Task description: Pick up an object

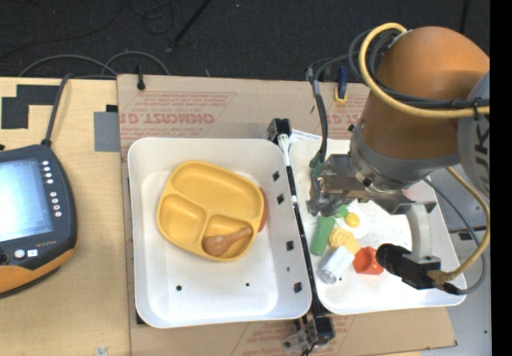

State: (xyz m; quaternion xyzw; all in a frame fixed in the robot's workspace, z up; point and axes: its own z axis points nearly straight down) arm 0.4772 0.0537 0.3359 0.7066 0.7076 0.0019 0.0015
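Note:
My gripper (324,201) hangs low over the left part of the right bin (392,304), under the big orange and grey wrist. Just below it lies a green bottle-like object (322,235), close to the bin's left wall. Beside that are a yellow toy (346,238), a red piece (368,261) and a whitish clear object (334,265). A small yellow bit (353,220) and a small green bit (342,210) sit right by the gripper. The wrist hides how the gripper stands against them.
The left bin (156,286) holds a yellow divided plate (192,202) with a brown item (226,241) in its front compartment. A teach pendant (28,206) lies at the far left on the bench. A black divider (292,210) separates the bins.

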